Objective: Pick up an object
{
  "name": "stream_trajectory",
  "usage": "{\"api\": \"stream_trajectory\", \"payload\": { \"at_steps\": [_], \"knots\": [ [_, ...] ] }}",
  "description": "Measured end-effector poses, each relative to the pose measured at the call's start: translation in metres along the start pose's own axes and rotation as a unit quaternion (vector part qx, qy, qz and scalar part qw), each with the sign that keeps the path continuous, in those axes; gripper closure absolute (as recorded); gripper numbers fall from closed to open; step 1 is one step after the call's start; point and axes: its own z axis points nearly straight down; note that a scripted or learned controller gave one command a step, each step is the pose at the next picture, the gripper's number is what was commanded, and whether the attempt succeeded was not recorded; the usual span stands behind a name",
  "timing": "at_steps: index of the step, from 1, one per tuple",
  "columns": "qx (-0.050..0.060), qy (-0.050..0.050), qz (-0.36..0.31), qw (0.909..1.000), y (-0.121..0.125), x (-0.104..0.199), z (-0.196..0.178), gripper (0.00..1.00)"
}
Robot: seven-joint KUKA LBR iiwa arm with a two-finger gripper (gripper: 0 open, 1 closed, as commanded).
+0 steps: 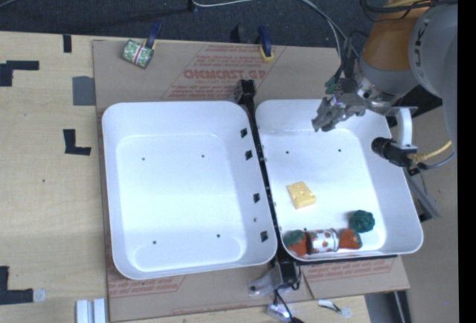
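The right bin holds a pale yellow wedge-shaped block near its middle. Along its near edge lie a small red and green piece, a red and white can, an orange-red piece and a dark green lump. My gripper hangs over the far side of the right bin, well above and behind the yellow block. Nothing shows between its fingers, which look close together.
The left bin lies beside the right one, with a black divider between them. A small green and white box sits on the cardboard at the back left. Clamps and cables run along the far edge.
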Motion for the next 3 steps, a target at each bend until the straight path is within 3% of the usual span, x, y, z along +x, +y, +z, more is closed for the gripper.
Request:
{"api": "stream_trajectory", "payload": {
  "at_steps": [1, 3],
  "knots": [
    [0.000, 0.000, 0.000, 1.0000, -0.002, -0.004, -0.043, 1.00],
    [0.002, 0.001, -0.002, 1.0000, -0.034, 0.085, -0.038, 1.00]
  ]
}}
